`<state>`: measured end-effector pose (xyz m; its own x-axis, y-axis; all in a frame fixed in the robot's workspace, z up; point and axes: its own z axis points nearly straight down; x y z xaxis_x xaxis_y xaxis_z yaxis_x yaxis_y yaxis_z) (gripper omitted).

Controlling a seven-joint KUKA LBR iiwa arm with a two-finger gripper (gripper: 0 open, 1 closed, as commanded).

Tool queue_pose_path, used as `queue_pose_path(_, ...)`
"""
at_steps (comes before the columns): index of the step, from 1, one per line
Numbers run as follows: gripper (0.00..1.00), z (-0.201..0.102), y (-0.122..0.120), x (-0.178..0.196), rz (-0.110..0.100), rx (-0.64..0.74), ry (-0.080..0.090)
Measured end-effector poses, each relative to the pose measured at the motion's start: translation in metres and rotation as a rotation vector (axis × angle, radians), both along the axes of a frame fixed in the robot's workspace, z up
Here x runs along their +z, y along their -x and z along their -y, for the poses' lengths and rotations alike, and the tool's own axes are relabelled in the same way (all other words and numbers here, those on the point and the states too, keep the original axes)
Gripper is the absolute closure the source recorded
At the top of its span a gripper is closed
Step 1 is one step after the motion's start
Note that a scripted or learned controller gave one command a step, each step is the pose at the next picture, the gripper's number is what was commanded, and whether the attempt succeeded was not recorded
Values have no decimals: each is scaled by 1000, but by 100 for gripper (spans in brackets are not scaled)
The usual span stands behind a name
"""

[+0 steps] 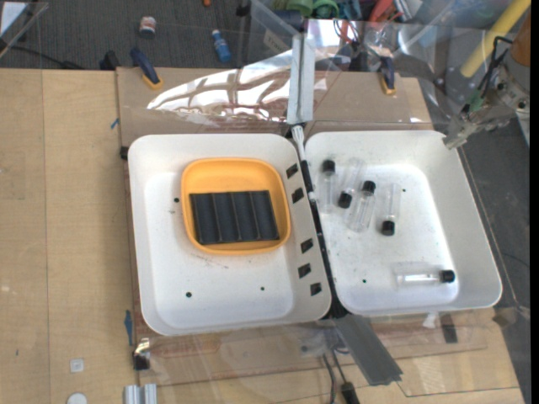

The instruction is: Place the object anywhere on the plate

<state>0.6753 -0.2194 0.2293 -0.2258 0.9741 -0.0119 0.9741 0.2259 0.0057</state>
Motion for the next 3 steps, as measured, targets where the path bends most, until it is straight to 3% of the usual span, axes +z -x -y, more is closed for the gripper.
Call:
queue_pose_path(1, 0, 0, 0, 0, 0, 0, 0)
queue_pose_path(2, 100, 0, -2, 8, 3, 3, 3)
queue_pose_path(3, 0, 0, -2, 8, 2, 3, 3)
